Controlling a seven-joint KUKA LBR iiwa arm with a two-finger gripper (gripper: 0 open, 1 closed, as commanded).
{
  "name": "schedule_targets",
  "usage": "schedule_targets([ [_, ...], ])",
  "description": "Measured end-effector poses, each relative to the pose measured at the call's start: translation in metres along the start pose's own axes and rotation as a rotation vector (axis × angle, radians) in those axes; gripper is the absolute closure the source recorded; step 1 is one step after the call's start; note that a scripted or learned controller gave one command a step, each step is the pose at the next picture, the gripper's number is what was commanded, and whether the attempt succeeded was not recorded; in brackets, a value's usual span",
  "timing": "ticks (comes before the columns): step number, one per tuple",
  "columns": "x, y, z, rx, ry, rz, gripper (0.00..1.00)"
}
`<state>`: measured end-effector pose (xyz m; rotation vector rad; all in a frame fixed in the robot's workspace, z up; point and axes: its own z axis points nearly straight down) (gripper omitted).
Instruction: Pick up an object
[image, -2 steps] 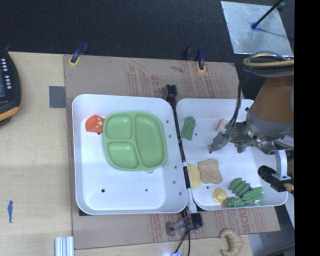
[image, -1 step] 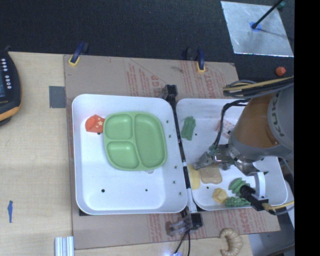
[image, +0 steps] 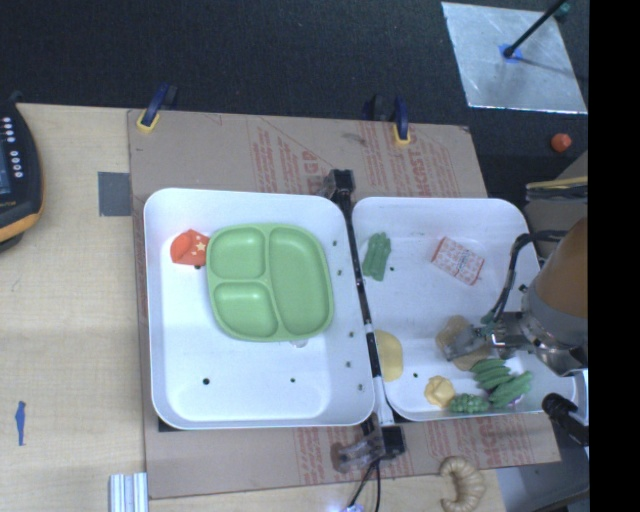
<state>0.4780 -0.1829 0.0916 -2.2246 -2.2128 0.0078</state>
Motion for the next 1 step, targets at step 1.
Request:
schedule_targets([
  [1,0.0214,0.0261,-0.0004,-0.006,0.001,-0.013,0.00],
])
